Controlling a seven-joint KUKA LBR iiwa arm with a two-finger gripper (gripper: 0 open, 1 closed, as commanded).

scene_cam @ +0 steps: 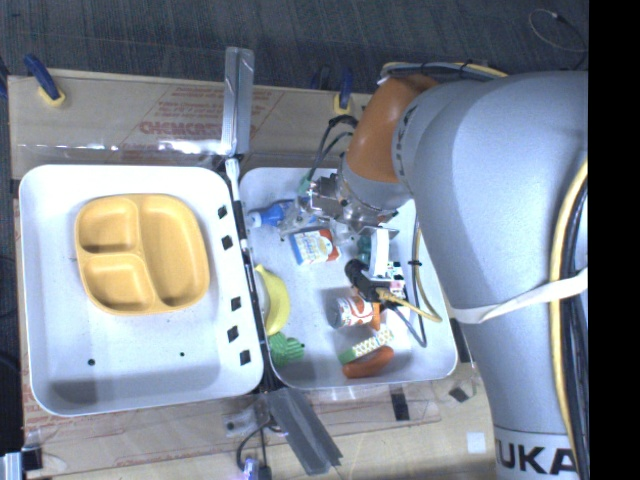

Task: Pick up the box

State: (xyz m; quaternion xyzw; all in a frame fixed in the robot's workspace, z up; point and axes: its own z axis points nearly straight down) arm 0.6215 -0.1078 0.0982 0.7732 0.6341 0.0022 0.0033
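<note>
Camera view: grey arm with orange band (385, 133) reaches into the right white bin (430, 363), centre frame. Gripper (322, 200) hangs over a small white carton box (312, 247); grip state cannot be told. Yellow banana (274, 301) lies at the bin's left wall. Yellow compartment tray (140, 250) sits in the left white bin (120, 378).

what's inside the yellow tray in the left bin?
The yellow tray shows three compartments with bare floors, no items in them. Nothing covers it; the bin floor beneath it is hidden.

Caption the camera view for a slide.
KUKA arm's gripper hovers over the small box in the right bin.
</note>
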